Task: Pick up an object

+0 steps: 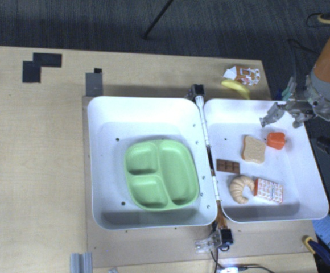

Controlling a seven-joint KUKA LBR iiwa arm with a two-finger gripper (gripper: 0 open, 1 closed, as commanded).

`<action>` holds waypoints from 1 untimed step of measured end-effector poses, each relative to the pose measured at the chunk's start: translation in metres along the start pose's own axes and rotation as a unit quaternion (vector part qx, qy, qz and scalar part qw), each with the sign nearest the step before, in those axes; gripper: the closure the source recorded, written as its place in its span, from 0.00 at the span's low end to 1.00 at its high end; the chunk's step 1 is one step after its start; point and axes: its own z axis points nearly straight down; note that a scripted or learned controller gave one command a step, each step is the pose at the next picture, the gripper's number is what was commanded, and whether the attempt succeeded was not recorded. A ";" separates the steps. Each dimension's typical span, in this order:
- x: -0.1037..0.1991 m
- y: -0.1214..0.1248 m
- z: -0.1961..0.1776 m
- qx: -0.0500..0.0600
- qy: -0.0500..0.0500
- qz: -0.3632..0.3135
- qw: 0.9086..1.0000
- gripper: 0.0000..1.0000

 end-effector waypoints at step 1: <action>0.015 0.021 0.118 -0.001 0.000 -0.001 1.000 0.00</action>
